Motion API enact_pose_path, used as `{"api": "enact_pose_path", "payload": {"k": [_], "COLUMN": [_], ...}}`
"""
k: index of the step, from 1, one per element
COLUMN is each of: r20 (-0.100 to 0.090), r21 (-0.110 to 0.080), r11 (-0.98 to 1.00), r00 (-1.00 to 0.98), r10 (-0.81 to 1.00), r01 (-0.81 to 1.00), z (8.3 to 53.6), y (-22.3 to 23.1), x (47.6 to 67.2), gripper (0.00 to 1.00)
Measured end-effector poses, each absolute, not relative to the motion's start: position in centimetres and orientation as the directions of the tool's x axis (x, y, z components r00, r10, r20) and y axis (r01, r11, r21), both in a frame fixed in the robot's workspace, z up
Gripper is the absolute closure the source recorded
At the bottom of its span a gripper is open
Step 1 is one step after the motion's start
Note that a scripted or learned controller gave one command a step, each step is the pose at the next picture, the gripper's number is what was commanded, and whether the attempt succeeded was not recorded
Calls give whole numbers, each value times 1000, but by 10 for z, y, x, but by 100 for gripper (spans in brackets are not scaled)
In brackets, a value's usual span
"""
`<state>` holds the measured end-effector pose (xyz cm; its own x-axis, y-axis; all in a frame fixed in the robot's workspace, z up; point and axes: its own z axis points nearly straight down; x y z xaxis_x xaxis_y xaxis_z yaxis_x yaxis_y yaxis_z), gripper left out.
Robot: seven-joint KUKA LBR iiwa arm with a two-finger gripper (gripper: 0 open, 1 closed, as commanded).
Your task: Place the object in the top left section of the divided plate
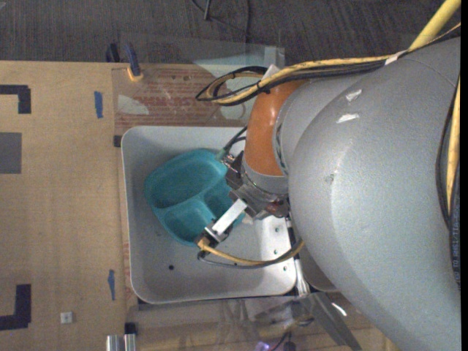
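Teal divided plate (pixel 179 189) in white bin (pixel 146 269), visible sections bare; gripper (pixel 235 183) over its right rim, claw state cannot be told; placement judged outstanding

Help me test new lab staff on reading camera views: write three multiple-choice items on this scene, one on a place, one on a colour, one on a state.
1. Where does the divided plate lie?
A. on the brown bench
B. in the white bin
C. on the dark floor

2. What colour is the plate?
A. red
B. yellow
C. teal

3. How does the plate lie?
A. hollows facing up
B. upside down
C. stacked on a second plate

Answers:
1 B: the bin's white floor and walls surround it.
2 C: all of its visible surface is teal.
3 A: the dividing ridge and the hollows beside it show from above.
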<state>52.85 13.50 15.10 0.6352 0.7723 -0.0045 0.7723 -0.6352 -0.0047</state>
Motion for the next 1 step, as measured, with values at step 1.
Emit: {"api": "enact_pose_path", "payload": {"k": [1], "r20": [-2], "r21": [-3], "r11": [-560], "r00": [560], "r10": [829], "r01": [829], "z": [211], "y": [196], "x": [478], "gripper": [100]}}
